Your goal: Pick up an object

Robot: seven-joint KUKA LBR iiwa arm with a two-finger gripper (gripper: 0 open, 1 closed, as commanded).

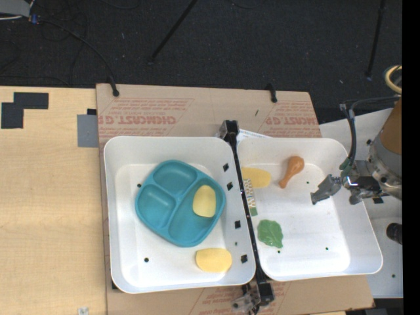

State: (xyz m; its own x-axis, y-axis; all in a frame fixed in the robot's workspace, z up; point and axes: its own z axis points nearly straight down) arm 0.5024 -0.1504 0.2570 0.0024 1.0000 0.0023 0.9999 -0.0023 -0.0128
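The toy chicken drumstick (292, 170) lies in the right bin (354, 258), a little to the left of my gripper (323, 192). It slants, fat end up and right, thin end down and left. I cannot tell how my gripper stands. A green leaf (270, 233) and a yellow piece (256, 177) lie there too. The left bin (125, 268) holds a teal divided plate (164, 205) with a yellow piece (204, 201) on it, and another yellow piece (213, 260) beside it. The cardboard (157, 113) behind says "CHEMCAST GP".

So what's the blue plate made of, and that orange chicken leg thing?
The blue plate looks like smooth molded plastic: even teal color, rounded dividers, soft sheen. The orange drumstick is probably a plastic or rubber toy; its color is flat and uniform, though it's too small to be sure.
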